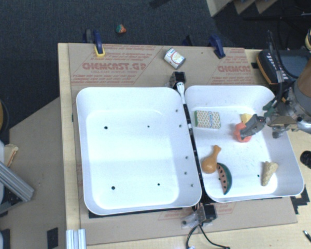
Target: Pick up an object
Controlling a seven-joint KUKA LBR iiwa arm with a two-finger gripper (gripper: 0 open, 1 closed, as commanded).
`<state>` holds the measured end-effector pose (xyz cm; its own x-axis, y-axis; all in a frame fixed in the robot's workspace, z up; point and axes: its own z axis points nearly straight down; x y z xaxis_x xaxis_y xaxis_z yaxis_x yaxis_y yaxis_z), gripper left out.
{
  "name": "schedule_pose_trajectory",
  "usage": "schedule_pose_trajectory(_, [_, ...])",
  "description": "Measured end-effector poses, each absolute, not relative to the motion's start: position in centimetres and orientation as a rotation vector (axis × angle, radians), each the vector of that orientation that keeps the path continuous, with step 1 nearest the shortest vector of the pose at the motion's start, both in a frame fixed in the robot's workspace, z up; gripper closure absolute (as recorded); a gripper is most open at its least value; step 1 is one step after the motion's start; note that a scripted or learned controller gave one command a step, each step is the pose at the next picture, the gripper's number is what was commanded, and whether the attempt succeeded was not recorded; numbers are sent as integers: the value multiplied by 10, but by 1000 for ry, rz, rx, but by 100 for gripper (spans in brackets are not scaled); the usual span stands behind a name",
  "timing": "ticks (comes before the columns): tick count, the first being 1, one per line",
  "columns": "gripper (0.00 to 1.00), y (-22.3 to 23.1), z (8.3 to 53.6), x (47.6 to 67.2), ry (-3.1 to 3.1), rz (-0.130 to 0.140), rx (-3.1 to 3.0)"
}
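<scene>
Five loose things lie in the right bin [280, 154], and we judge that none of them has been picked up yet. The left bin [93, 139] sits just beside it at nine o'clock.

We see the gripper [249, 129] low over the right bin, reaching in from three o'clock, with its dark fingers right at the small red-and-orange object [242, 132]. We take that object as the thing the program is going for. It lies in the upper middle of the right bin, at three o'clock from the patterned green-and-white block [208, 119] and at one o'clock from the orange pear-shaped piece [211, 161].

Whether the fingers stand apart or together, we cannot tell; they blur into one dark shape over the object, and we cannot say that anything sits between them. So, in our judgement, the approach looks about done, while the closing, the grasp and the lift all remain.

As for its lie, the red-and-orange object looks compact, nearly round from above. Any long axis is slight and runs roughly from five o'clock to eleven o'clock, but part of it is covered, so we hold that loosely.

The watermelon slice [224, 178] and the pale beige piece [269, 173] lie nearer six o'clock, well apart from the gripper.
</scene>
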<state>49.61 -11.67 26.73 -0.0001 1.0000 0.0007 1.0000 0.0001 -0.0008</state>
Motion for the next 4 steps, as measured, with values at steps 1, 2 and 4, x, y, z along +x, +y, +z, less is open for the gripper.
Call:
schedule_pose_trajectory(1, [0, -25, 239, 604, -2236, -9, -2211])
schedule_pose_trajectory(2, [0, 48, 394, 647, -2243, -29, -2219])
schedule_pose_trajectory(4, [100, 91, 371, 608, -2224, 5, -2212])
